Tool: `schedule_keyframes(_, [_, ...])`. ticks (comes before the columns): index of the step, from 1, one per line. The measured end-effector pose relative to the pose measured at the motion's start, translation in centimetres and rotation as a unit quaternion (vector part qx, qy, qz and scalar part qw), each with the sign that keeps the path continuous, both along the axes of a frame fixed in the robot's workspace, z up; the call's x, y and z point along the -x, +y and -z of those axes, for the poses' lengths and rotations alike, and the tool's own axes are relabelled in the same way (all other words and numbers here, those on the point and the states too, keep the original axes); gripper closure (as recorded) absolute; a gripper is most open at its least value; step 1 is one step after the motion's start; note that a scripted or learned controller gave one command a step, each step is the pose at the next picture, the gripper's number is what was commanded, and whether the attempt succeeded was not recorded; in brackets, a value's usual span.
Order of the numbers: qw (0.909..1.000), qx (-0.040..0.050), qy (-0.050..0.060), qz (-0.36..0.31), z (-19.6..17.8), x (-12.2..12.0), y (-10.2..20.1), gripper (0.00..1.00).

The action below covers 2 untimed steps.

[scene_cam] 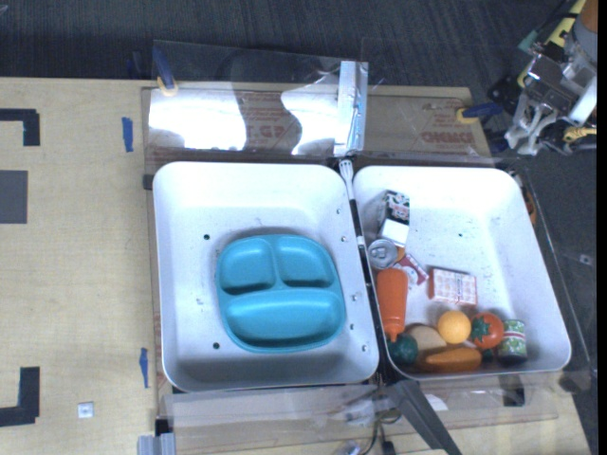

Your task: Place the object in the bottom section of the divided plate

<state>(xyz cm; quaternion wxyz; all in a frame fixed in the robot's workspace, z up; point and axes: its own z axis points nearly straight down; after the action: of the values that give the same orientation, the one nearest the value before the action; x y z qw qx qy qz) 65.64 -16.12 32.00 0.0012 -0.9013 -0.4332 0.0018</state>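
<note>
A blue divided plate [280,290] lies in the left bin [180,216], with two small sections at the top and one wide section at the bottom. That wide section holds nothing. The right bin [493,221] holds toy food and packages: an orange carrot [392,297], a silver can [382,251], a red-and-white box [452,285], an orange fruit [454,326] and a tomato [487,330]. My gripper [533,138] hovers outside the bins, beyond the right bin's far right corner. It is open with nothing between its fingers.
A small black-and-white carton [396,207] lies near the right bin's top left. A green can [513,337], a tan potato [424,336] and an orange sausage shape [453,357] crowd its front edge. A clear plastic panel [256,112] stands behind the left bin.
</note>
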Motion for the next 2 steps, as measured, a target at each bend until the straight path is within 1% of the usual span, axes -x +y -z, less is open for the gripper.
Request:
schedule_keyframes(1, [0.9933,0.0015,-0.004,-0.116,-2.3,-0.4,-3.1,1.00])
schedule_keyframes(2, [0.9977,-0.0016,0.000,-0.068,-0.4,-1.1,5.3,1.00])
